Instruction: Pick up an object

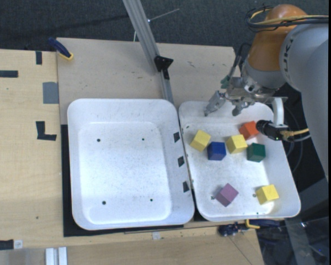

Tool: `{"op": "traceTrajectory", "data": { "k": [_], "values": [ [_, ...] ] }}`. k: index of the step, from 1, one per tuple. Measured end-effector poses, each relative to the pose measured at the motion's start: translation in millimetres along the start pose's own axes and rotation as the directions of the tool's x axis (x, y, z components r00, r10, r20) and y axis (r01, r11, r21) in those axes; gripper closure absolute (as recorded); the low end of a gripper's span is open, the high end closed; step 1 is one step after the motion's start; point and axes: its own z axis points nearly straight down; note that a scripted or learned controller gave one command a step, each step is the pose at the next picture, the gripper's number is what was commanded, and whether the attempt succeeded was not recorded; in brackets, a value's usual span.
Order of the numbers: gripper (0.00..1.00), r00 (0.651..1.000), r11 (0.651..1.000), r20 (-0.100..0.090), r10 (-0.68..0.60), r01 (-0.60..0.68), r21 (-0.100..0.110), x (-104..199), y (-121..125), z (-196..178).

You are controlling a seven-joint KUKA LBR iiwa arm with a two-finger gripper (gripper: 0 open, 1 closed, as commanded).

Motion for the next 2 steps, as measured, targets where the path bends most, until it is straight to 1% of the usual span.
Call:
{"op": "traceTrajectory", "data": {
  "k": [2],
  "values": [
    [0.00, 1.000, 1.000, -0.001, -0.001, 0.001, 0.001, 7, 1, 100]
  ]
}}
